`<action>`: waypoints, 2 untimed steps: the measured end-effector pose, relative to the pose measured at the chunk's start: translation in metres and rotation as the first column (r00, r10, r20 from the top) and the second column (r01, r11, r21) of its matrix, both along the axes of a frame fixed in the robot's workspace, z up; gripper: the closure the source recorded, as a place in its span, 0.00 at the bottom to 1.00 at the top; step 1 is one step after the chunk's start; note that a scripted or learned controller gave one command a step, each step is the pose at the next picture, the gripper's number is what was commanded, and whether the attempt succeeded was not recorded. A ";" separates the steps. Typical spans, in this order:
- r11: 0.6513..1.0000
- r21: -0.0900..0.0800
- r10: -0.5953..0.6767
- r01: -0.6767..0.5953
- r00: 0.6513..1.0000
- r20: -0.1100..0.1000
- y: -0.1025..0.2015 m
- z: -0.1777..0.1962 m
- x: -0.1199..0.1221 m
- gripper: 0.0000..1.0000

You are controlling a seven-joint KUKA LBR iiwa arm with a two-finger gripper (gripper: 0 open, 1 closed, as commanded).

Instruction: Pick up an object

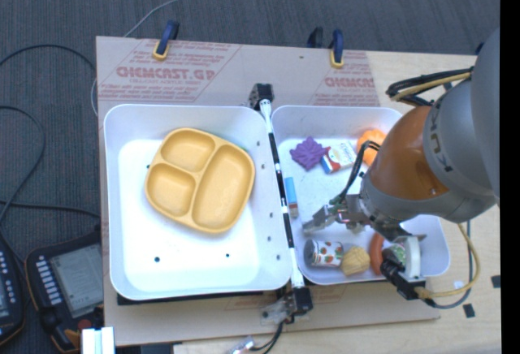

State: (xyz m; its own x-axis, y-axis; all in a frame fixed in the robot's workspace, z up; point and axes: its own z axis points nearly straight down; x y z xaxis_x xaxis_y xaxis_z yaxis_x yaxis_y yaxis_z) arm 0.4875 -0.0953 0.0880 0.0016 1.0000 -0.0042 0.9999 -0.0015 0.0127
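- The gripper (322, 217) hangs low in the right white plastic bin (429, 261), near its left wall, with its two metal fingers spread apart and nothing between them.
- Just below it lies a small cylindrical can with a printed red-and-white label (324, 253), on its side near the bin's front wall; this looks like the likeliest thing to pick.
- The can is probably light, rigid and smooth, so it may roll or slip; I would close across its round body at mid-length, not on the ends.
- Touching the can's right end is a lumpy tan, soft-looking piece (354, 261); it would likely squash a little and grip easily.
- Farther back sit a purple spiky toy (309, 153), a small white packet with red and blue print (337, 158) and an orange round object (370, 139), partly hidden by the arm.
- The left white bin (122, 263) holds a yellow three-compartment plastic plate (200, 179): stiff, wide and shallow, awkward for two fingers except at its rim.
- Red print on the worktop's board (165, 73) reads roughly "CHEMCAST GP"; the can's and packet's lettering is too small to read.
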 end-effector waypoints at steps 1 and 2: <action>1.000 0.001 0.002 -0.002 1.000 -0.003 -0.005 0.000 0.114 0.00; 1.000 0.002 0.004 -0.004 1.000 -0.002 -0.005 0.011 0.115 1.00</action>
State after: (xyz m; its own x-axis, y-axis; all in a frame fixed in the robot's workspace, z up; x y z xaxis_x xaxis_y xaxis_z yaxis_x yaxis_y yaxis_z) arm 0.6024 -0.0999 0.0994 -0.0023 1.0000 -0.0026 0.9999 0.0023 0.0111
